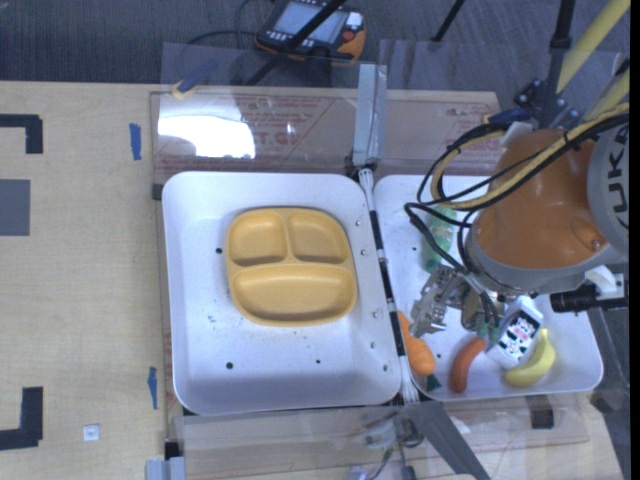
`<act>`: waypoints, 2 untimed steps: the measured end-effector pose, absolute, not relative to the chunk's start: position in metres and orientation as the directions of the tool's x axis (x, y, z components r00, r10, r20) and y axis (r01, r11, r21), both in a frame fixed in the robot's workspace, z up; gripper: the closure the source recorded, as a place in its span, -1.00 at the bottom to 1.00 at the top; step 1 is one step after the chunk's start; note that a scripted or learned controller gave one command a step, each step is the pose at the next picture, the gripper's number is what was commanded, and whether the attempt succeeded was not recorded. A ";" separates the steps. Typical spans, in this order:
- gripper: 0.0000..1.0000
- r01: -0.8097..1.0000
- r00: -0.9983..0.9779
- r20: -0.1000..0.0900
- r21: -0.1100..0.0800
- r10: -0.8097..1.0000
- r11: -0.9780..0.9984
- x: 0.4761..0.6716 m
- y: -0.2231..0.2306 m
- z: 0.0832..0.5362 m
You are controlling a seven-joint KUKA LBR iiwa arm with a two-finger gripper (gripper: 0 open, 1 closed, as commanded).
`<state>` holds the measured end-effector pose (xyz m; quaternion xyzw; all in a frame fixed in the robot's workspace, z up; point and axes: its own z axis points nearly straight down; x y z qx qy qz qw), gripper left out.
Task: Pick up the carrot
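One fixed overhead view, slanting down on both bins

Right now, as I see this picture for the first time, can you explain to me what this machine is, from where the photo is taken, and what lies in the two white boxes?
One camera above the bench looks down at a slant. The grey and orange machine on the right is a robot arm; its metal hand hangs over the right bin. I cannot tell whether it holds anything. The left bin holds a yellow divided plate. The right bin holds toy food: the carrot by the left wall, a reddish sausage shape, a banana and a small white item.
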<state>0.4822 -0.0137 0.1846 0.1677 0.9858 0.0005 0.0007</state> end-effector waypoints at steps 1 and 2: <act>1.00 0.059 -0.998 -0.007 0.002 0.059 0.998 0.481 0.039 0.194; 1.00 0.074 -0.997 -0.007 0.001 0.074 0.997 0.503 0.007 0.185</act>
